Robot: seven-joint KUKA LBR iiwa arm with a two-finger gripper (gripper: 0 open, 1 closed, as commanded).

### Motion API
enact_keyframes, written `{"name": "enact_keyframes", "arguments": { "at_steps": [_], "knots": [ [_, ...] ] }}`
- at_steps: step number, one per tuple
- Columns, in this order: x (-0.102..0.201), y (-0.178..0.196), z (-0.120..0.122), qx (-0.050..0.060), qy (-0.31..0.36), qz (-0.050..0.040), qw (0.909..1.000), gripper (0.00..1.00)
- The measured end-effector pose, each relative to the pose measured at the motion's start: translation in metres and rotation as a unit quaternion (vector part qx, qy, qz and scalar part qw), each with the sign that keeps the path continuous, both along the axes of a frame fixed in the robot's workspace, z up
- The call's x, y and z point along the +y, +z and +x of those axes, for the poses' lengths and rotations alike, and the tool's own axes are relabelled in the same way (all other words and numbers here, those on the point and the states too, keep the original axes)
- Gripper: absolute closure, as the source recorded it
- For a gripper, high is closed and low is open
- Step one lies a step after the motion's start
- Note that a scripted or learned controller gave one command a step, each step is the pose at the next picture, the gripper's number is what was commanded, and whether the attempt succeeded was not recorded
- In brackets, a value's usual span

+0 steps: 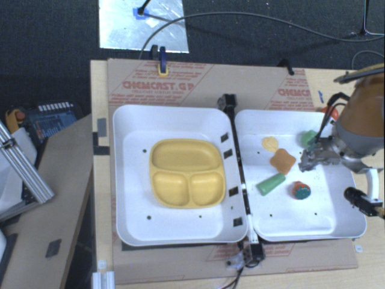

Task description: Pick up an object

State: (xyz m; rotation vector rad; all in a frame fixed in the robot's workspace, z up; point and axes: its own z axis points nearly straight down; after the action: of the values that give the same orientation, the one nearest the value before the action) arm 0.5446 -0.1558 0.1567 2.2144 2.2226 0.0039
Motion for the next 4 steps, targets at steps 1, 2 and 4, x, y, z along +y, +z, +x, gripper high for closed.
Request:
{"name": "enact_keyframes", "arguments": {
  "at_steps": [1, 2, 4],
  "knots": [
    [-0.002, 0.046, 0.008, -0.001, 0.000, -0.0003, 1.0000, 1.00],
    [-0.008, 0.108, 0.013, -0.002, 0.000, -0.0009, 1.0000, 1.00],
    [0.105, 0.107, -0.013, 0.002, 0.003, 0.0017, 1.0000, 1.00]
  ]
}}
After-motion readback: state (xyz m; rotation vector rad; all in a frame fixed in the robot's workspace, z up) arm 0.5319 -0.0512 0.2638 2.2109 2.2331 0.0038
